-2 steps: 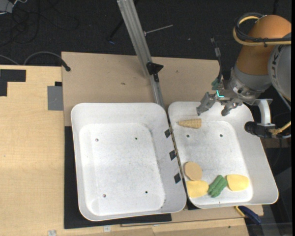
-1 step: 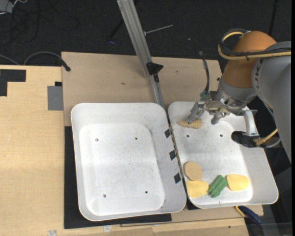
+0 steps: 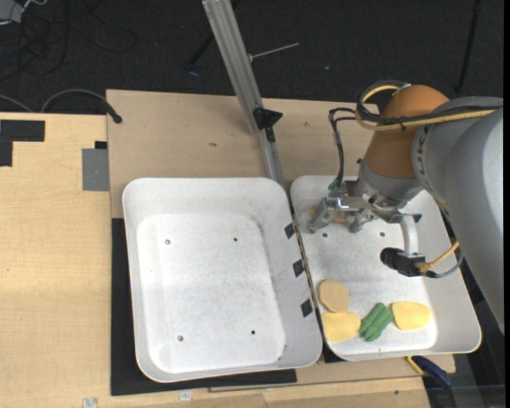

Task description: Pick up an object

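Objects: 4 small items (image 3: 370, 317) clustered at the near end of the right bin, well apart from the hand.
Tan piece (image 3: 333, 296): round, flat on the bin floor, nearest the divide between the bins, just above the left yellow piece.
Left yellow piece (image 3: 341, 326): at the near left corner of the right bin, touching or nearly touching the green piece.
Green piece (image 3: 375, 321): elongated, lying at a slant between the 2 yellow pieces.
Right yellow piece (image 3: 410, 315): just right of the green piece, near the bin's front rim.
Right bin (image 3: 459, 334): shallow, white, holding all 4 items plus the hand.
Hand (image 3: 344, 211): low over the far half of the right bin, metal parts pointing toward the left; cannot tell how it stands, nothing seen pinched.
Arm (image 3: 459, 168): grey, with orange band (image 3: 408, 104) above the wrist, reaching in from the right, cables looped around it.
Left bin (image 3: 136, 202): shallow, white, beside the right bin, rims meeting at black clips.
Table (image 3: 178, 134): light brown board under both bins.
Metal rail (image 3: 238, 66): slanted, rising from the far edge between the bins.
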Controlling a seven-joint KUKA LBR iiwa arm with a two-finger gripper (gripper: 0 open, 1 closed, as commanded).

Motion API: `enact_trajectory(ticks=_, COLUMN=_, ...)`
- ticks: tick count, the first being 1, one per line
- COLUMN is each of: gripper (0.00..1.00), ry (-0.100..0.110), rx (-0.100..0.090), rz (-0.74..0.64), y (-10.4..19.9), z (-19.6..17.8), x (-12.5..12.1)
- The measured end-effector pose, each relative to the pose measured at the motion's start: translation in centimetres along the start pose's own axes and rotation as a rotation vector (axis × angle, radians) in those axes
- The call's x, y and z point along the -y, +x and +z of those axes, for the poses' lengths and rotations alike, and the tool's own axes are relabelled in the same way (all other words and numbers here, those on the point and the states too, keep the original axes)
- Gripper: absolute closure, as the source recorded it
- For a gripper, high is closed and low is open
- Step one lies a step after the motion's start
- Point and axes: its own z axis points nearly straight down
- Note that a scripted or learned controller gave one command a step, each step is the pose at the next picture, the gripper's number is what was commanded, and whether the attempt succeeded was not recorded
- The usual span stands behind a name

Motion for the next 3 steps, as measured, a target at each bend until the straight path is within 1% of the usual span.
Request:
enact_trajectory(ticks=1, gripper=0.00, ry=-0.005, rx=0.001, rz=0.003, y=0.0, z=-0.1, x=0.0)
enact_trajectory(ticks=2, gripper=1.00, ry=-0.004, rx=0.000, rz=0.008, y=-0.1, z=-1.1, x=0.0)
enact_trajectory(ticks=3, gripper=1.00, ry=-0.010, rx=0.002, rz=0.007, y=-0.5, z=-5.5, x=-0.5)
